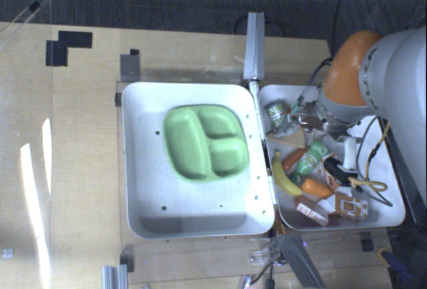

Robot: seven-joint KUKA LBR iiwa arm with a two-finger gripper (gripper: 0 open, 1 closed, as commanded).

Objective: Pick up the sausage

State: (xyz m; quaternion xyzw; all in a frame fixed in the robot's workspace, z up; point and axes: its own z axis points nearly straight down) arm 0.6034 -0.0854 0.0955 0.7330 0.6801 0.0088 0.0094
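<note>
Reddish-brown, the sausage (291, 159) lies in the right bin (395, 215) between banana (283, 179) and green packet (311, 159). The claw (325, 141) hovers near, its opening impossible to tell. This looks like the approach; next, a descent onto it.

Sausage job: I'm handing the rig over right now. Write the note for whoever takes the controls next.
Gripper: over the far half of the right bin, above the clutter. I cannot tell whether it holds anything.
Sausage: probably the reddish-brown piece lying in the right bin beside the banana, but it is too small to be sure.
Left bin: holds a green divided plate.
Done: no pick is visible, and the likely sausage lies in the bin.
Left: confirm the sausage, close on it and lift it.
</note>
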